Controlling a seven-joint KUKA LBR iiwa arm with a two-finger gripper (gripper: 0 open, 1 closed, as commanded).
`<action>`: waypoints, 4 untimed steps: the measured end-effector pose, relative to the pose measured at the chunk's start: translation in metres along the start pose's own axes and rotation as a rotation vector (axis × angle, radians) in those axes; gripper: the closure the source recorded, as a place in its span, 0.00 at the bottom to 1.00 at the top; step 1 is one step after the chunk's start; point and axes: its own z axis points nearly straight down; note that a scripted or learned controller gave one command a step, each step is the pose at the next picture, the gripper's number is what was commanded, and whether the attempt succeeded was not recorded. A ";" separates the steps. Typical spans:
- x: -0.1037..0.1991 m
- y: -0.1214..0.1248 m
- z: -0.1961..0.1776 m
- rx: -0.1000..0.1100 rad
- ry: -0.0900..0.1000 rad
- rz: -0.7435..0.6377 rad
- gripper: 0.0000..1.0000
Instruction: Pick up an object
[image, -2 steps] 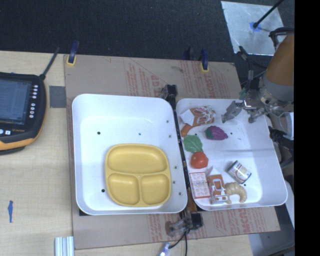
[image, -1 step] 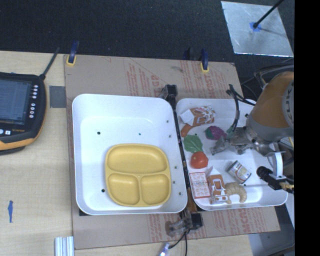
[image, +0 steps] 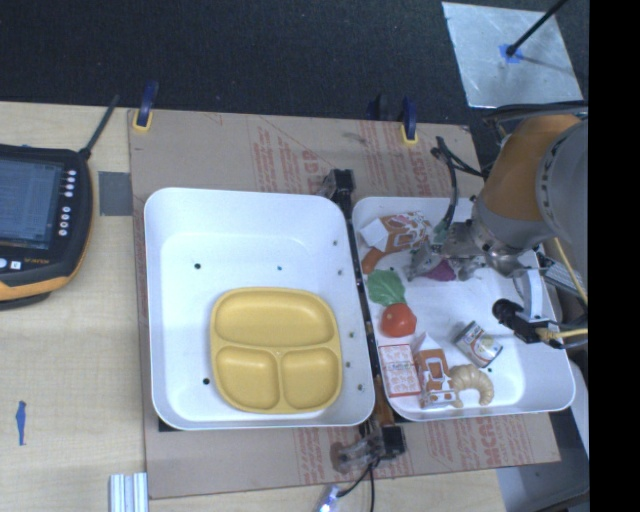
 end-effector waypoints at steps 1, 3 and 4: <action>0.035 0.041 0.002 0.022 -0.003 0.000 0.00; -0.023 -0.035 -0.036 0.001 -0.002 0.001 1.00; -0.022 -0.035 -0.036 0.001 -0.001 0.000 0.00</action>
